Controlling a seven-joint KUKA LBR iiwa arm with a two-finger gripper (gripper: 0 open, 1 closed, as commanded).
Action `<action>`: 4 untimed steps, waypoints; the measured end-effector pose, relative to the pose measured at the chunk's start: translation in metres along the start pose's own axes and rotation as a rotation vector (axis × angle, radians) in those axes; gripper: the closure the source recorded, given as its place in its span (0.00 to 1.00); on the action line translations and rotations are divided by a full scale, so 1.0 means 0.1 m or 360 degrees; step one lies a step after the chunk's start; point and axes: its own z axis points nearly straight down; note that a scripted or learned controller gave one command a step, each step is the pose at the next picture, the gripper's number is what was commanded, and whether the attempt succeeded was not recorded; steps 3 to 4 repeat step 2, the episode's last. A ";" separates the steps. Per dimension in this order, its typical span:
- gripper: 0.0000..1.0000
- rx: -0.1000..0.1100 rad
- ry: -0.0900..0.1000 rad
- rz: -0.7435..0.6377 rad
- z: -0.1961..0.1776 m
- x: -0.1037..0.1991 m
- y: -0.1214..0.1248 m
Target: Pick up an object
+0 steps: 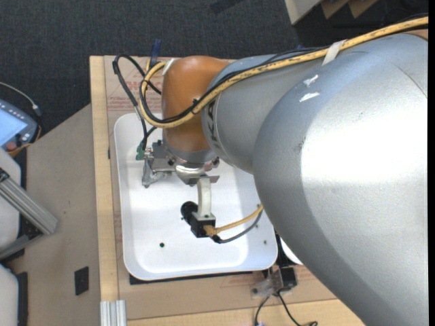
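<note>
Gripper (153,171), open or closed I cannot tell, over white bin (136,253), near tiny dark speck (162,244).

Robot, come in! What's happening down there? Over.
Gripper low over the left bin. Object to pick: cannot tell, arm covers much of the bin. Tiny dark speck on bin floor, too small to identify.

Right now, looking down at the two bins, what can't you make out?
1. Right bin: camera view, nearly all covered by the arm; contents unknown.
2. Left bin: the floor beneath the gripper is hidden by it.
3. Dark speck on that bin's floor: too small to identify.
</note>
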 end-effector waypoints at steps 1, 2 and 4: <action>0.00 -0.0010 0.0007 0.0003 0.41 -0.21 -0.01; 0.00 -0.0021 0.0005 0.0002 0.39 -0.47 0.40; 0.00 -0.0021 0.0005 0.0002 0.39 -0.47 0.40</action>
